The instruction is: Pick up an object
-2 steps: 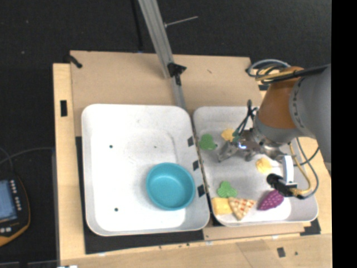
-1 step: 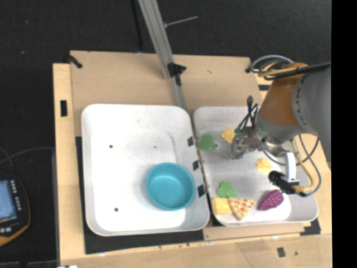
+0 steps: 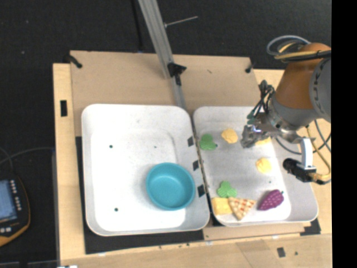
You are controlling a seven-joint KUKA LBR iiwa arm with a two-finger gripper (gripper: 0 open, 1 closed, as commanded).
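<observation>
I read the pick as not yet made: the small yellow toy food piece [image 3: 229, 135] lies on the right white bin [image 3: 304, 202] just beside my end effector [image 3: 249, 138], which sits low over the floor. I cannot tell its opening. Farther off, the round blue bowl [image 3: 169, 186] rests in the left white bin [image 3: 111, 127] on the tan table [image 3: 122, 74].

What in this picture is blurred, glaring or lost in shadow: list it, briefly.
Camera view: lighting is even and soft; the two white bins are bright but not blown out; the blue bowl casts a faint shadow; the gripper is slightly soft, its fingers hard to make out; the floor around the bench is near black, detail lost.
</observation>
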